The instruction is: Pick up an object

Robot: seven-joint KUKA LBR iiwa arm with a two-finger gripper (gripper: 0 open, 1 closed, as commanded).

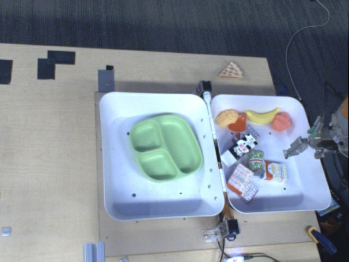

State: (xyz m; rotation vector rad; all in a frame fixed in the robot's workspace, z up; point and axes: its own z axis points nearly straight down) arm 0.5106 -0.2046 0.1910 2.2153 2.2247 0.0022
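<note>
Grey gripper is hanging open-fingered at the right bin's edge; closing there risks catching the rim, missing the crowded toys.

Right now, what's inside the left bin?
Left bin holds one green divided plate, three compartments, nothing visible in them. Whatever lies beneath the plate is covered.
</note>
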